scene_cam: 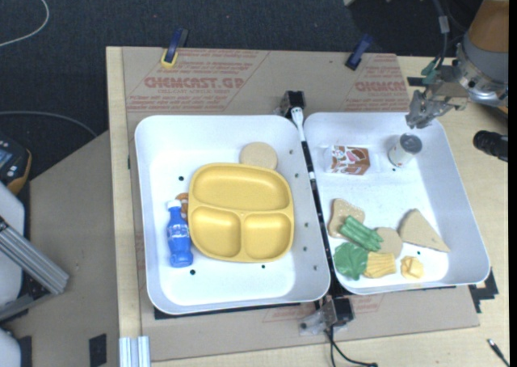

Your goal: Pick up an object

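My gripper [420,117] hangs over the far right corner of the right bin [464,196], with the arm coming in from the upper right. Just below it in the view a small grey round object [405,146] lies on the bin floor, apart from the gripper. Further left is a brown and white packet [350,159]. Toward the bin's near side lie a toast slice [346,212], a green vegetable [359,234], a green leaf [349,259], a yellow corn piece [380,264], a small yellow cube [412,267] and a tan wedge [422,230].
The left bin [153,163] holds a yellow divided plate [241,212], a blue bottle [178,237] beside it and a round tan biscuit [258,154] behind it. Two clamps [171,48] [358,52] grip the board's far edge.
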Controlling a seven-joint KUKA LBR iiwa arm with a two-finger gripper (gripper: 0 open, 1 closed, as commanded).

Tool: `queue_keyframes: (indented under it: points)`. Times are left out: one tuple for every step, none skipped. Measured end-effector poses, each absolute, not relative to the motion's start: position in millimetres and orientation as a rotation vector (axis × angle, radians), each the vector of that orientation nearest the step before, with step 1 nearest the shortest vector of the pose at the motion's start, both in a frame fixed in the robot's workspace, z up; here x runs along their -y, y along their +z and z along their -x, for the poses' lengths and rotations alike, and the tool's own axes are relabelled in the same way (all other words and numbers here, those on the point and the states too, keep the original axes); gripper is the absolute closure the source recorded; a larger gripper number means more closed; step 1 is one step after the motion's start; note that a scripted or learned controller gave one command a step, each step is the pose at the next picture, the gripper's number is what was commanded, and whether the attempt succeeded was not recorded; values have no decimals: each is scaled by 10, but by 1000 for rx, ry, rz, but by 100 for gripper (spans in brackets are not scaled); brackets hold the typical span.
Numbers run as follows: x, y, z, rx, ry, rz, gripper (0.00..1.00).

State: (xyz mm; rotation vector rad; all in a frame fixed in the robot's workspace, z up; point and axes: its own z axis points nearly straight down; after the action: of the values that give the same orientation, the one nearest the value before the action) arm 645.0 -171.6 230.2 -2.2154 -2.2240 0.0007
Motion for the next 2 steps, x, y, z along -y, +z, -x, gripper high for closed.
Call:
queue_keyframes:
  points:
    - [1216, 2189, -6220, 2223, 2, 2213, 100]
    - [700, 2305, -5999, 2222, 2, 2215, 100]
